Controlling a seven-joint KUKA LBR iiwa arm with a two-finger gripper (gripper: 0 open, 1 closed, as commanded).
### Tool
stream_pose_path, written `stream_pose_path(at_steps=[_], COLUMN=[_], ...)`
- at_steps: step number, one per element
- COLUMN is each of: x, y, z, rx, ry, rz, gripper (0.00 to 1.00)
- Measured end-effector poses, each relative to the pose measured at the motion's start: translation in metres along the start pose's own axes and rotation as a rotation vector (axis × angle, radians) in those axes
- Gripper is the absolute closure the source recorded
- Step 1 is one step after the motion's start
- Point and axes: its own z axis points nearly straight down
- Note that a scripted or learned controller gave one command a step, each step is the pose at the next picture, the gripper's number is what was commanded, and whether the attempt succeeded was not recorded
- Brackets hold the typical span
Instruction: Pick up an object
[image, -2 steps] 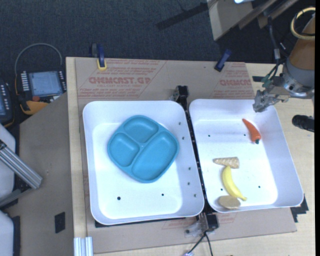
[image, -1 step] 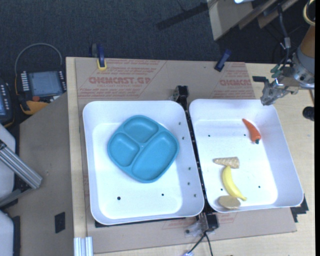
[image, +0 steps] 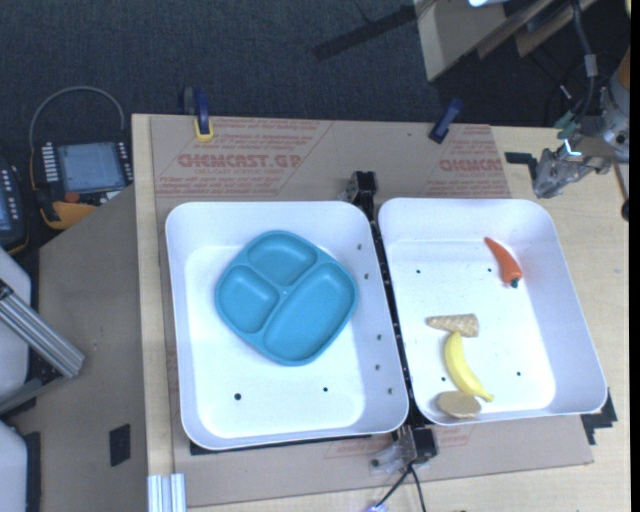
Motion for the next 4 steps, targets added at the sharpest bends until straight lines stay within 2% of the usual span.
stream_pose_path(at_steps=[2,3,4], x=[0.093,0.144,0.187], y=[-0.049,-0.058,-0.078], z=[0.014,0.024,0.036], rx=[0.007,0.007,0.009], ry=[0.003,0.003,0.003], rz=[-0.002,-0.003,-0.003], gripper=[1.0,1.0,1.0])
